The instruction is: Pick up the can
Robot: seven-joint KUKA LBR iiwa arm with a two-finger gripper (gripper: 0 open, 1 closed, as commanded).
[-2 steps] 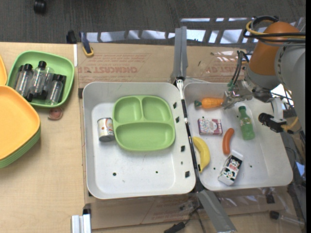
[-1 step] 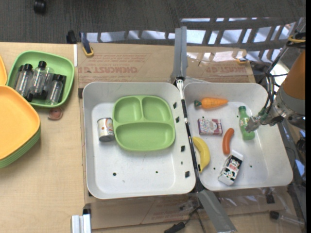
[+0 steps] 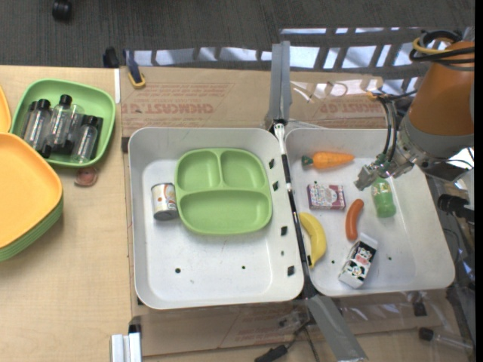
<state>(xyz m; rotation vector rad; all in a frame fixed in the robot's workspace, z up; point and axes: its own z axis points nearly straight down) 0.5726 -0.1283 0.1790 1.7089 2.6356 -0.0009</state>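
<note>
The can (image 3: pixel 163 200) is small and silver with a reddish label. It rests in the left bin (image 3: pixel 211 277), touching the left edge of a green divided plate (image 3: pixel 223 190). My gripper (image 3: pixel 375 174) hangs over the right bin (image 3: pixel 407 270), far to the right of the can. It sits just above a green bottle (image 3: pixel 384 201) and right of an orange carrot (image 3: pixel 329 159). The grey arm with its orange band (image 3: pixel 445 89) reaches in from the upper right.
The right bin also holds a pink box (image 3: pixel 326 196), a red sausage (image 3: pixel 353 219), a banana (image 3: pixel 314 237) and a black-and-white carton (image 3: pixel 358 262). On the bench at left are a green tray of vials (image 3: pixel 63 123) and stacked orange plates (image 3: pixel 23 194).
</note>
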